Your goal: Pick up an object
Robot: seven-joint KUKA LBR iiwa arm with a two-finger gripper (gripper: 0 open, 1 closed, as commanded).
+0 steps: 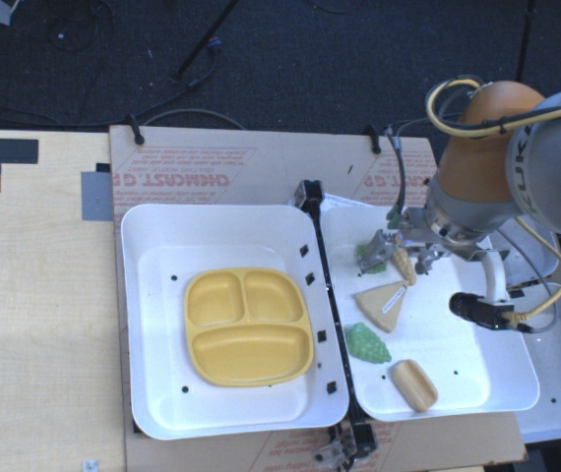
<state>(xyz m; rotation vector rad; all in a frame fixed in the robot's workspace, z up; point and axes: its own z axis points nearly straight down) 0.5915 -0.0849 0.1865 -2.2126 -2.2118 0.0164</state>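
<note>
tan wedge (380, 306): flat, triangular, pale stripe | hand (400, 255) just above wedge, grip unclear | white bin (477, 382), light wood table (34, 313)

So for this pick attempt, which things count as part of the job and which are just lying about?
Part of the job:
gripper
right bin
tan wedge
green piece by the divider
green piece by the gripper
tan oblong piece

Lying about:
left bin
yellow divided tray
cardboard sheet

Yellow tray (248, 325), white bins (153, 264), green lump (367, 343), tan roll (414, 384).
</note>
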